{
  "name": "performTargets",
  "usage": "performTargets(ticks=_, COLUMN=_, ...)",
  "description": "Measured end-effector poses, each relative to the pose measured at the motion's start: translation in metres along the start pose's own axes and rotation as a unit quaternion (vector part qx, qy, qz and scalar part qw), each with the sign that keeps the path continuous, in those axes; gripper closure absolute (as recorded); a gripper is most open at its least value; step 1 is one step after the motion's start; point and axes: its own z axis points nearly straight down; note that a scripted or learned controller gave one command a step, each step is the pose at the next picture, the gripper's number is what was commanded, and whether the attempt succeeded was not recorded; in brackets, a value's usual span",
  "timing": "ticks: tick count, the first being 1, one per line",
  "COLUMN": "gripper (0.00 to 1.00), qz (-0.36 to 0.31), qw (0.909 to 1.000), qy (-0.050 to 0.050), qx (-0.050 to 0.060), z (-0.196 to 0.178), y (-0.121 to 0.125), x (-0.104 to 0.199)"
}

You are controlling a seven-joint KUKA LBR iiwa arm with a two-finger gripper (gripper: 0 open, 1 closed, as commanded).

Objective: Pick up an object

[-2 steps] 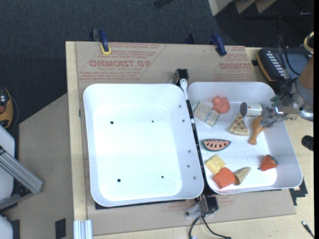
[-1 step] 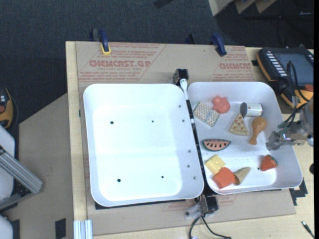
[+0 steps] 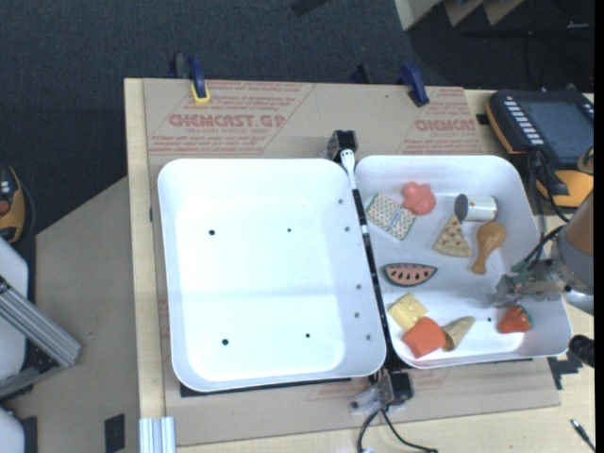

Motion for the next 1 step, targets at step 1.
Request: performTargets(ticks=1, gripper=1.0, qz=-0.006, qw=0.9999, qy=-0.002, qx=-0.011, z=-0.0998, y=0.0629, x=0.0552)
